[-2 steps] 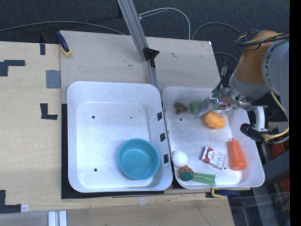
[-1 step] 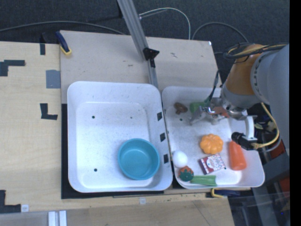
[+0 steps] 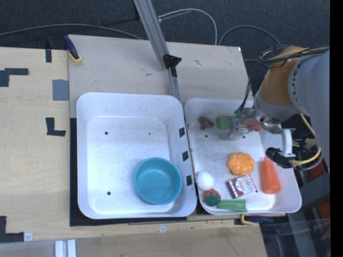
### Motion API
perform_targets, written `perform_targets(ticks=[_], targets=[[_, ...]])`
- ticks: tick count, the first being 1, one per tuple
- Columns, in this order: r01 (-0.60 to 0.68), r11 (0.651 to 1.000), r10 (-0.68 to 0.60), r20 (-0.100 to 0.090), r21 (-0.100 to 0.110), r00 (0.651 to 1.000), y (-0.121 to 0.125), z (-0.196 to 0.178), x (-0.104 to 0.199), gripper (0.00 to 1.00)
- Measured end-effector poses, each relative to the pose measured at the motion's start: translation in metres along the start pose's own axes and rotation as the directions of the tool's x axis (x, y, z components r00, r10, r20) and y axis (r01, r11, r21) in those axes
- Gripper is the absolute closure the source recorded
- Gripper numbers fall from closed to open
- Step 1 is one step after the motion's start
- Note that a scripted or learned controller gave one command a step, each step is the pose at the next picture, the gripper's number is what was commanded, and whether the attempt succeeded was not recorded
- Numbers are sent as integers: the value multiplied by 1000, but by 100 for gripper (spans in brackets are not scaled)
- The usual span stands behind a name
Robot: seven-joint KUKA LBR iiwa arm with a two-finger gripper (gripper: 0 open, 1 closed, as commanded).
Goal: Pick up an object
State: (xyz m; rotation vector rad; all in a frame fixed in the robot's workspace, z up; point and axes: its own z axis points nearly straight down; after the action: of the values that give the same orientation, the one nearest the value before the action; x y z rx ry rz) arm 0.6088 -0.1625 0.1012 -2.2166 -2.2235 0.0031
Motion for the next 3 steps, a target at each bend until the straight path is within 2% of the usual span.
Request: perform_targets(ticks=[3], targets=[[-1,1000,1,1,-7,1000,12,-148,1,100]])
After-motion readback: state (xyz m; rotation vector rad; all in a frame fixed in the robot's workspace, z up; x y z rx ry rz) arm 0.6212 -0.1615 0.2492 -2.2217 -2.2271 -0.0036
